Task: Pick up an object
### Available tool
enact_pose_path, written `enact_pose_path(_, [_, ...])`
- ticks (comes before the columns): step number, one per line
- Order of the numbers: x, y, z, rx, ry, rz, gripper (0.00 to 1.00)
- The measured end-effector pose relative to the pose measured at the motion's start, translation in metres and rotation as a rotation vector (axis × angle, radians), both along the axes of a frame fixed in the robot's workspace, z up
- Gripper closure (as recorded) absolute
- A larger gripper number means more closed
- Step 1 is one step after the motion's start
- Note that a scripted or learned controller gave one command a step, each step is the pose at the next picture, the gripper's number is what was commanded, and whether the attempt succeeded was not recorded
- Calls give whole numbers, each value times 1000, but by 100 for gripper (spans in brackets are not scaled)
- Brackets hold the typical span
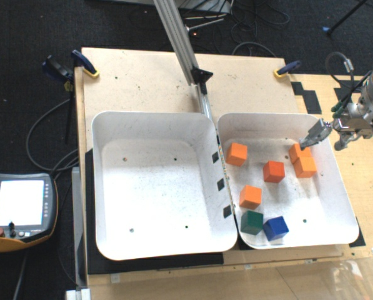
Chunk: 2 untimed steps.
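The right bin (336, 186) holds several cubes: an orange one (237, 154) at its upper left, a red-orange one (273, 171) in the middle, and an orange block (303, 161) by the right wall. Another orange cube (250, 196), a green cube (252, 222) and a blue cube (275, 227) lie nearer the front. My gripper (328, 139) hangs over the bin's upper right corner, open, with nothing between its fingers. Its left fingertip (312, 135) sits just above and right of the orange block by the wall.
The left bin (105, 167) stands beside the right one, their walls meeting at the centre. A slanted metal rail (177, 33) runs from the top down to the bins' junction. Clamps (85, 64) sit at the board's back corners. A teach pendant (20, 211) lies at the far left.
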State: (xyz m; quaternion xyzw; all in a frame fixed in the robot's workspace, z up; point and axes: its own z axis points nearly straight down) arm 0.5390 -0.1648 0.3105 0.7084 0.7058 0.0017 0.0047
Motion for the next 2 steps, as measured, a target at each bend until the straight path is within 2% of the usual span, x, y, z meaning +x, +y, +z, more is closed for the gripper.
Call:
enact_pose_path(1, [-30, -34, -4, 2, 9, -1, 0])
enact_pose_path(2, [-49, 25, 10, 6, 8, 12, 0])
